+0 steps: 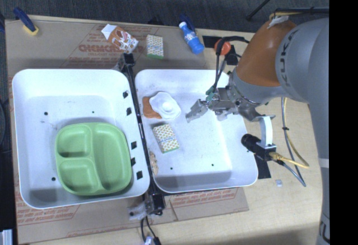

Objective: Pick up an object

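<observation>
Desk (268, 210): two white bins side by side
Left bin (33, 87): green divided tray (92, 158)
Right bin (224, 154): white object (165, 105), patterned packet (166, 137)
Claw (196, 111): over right bin, grip state unclear

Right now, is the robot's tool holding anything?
Tool: over the right bin, nothing seen in it; open or closed cannot be told.
</observation>
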Controlling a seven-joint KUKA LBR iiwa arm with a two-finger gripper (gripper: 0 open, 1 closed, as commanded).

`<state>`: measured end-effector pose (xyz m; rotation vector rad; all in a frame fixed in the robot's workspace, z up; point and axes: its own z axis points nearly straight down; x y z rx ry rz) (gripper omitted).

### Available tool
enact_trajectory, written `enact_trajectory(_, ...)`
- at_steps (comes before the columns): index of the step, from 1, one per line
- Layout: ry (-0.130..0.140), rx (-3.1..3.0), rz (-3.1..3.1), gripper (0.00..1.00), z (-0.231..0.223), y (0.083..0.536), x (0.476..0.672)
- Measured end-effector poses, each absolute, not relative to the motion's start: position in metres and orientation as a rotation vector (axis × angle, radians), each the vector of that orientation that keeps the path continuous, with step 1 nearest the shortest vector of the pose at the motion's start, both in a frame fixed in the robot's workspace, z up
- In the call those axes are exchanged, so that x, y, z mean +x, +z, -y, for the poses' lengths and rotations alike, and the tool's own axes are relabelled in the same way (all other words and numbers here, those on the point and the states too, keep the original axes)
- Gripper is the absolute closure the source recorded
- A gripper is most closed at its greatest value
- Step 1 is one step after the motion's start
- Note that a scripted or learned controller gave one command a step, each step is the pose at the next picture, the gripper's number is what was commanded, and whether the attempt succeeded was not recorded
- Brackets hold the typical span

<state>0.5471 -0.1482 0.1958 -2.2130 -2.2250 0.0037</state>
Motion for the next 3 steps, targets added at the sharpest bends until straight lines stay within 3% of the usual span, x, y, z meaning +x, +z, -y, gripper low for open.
enact_trajectory(1,0.0,-2.214,2.227,0.0,0.121,0.277,0.478)
enact_trajectory(2,0.004,-2.212,2.227,0.0,0.134,0.227,0.476)
enact_trajectory(3,0.004,-2.213,2.227,0.0,0.134,0.227,0.476)
